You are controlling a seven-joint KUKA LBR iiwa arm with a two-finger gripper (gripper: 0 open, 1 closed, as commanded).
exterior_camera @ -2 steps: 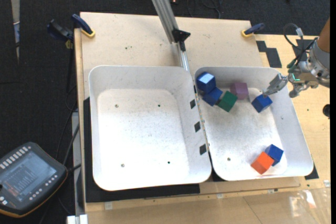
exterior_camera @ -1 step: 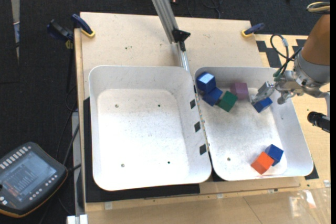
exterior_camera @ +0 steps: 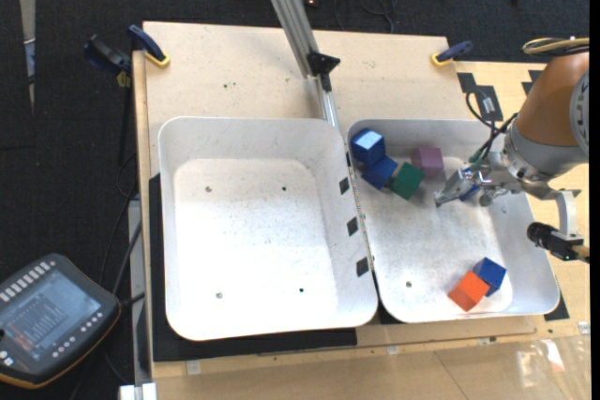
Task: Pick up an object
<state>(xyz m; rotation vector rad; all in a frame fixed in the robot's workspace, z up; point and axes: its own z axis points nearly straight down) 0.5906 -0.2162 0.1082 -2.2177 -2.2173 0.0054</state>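
Over the right bin (exterior_camera: 450,309), near its upper right part, the gripper (exterior_camera: 457,190) hangs low with its tips pointing left; the fingers look bare, but at this size and slant I cannot tell whether they are parted or closed. Just to its left lies a cluster: a purple block (exterior_camera: 428,159), a green block (exterior_camera: 407,181), a dark blue block (exterior_camera: 380,171) and a lighter blue cube (exterior_camera: 367,144), packed close or touching. An orange block (exterior_camera: 468,291) and a small blue block (exterior_camera: 489,274) sit together near the bin's lower right corner. The risk, as I judge it, is crowding: a finger landing on a neighbour could shove the cluster aside or pinch an edge that slips.
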